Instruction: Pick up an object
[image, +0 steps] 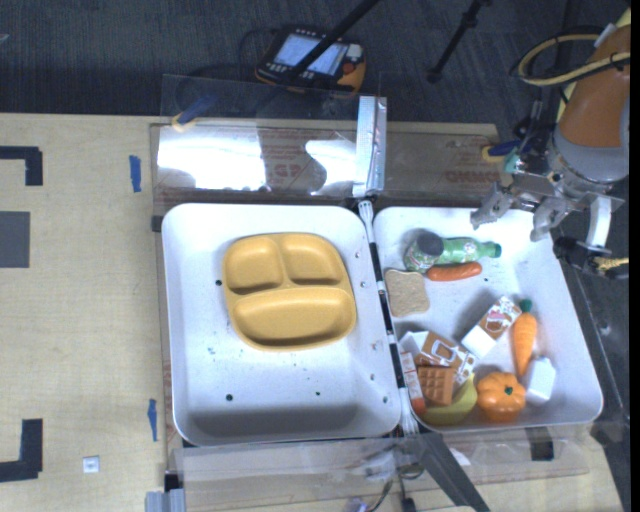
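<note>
Tray (290, 290) fills left bin (190, 400); toy foods crowd right bin (580, 400).

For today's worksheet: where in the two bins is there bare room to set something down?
Left bin: bare floor all around the yellow tray, widest along the near edge. Right bin: crowded in front around the carrot and pumpkin; a bare patch right of the bottle.

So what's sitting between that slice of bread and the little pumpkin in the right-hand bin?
In the camera view, between the bread slice and the pumpkin lie a small carton and a waffle.
</note>
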